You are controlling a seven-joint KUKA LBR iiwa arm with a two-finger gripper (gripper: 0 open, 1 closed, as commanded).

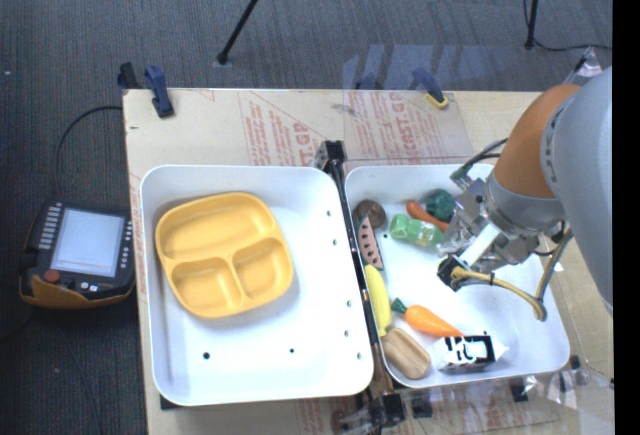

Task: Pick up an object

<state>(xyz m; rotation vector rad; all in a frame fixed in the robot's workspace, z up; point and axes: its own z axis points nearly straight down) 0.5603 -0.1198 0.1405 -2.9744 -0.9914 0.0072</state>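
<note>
The right bin (545,343) holds several small items. A green bottle-like piece (413,231), a small orange carrot (424,215) and a dark green item (438,202) lie at its upper middle. My gripper (466,221) hangs low just to the right of these three, close to the dark green item; nothing is seen held. Along the bin's left wall lie a brown utensil (369,227) and a yellow banana-like piece (376,295). Near the front edge are a larger carrot with a green top (428,320), a tan bread roll (405,352) and a black-and-white packet (470,350).
The left bin (180,373) carries a yellow three-part plate (223,253). A metal divider (345,213) runs between the bins. A teach pendant (78,253) lies on the floor left of the bench. Clamps sit on the bench's back edge.
</note>
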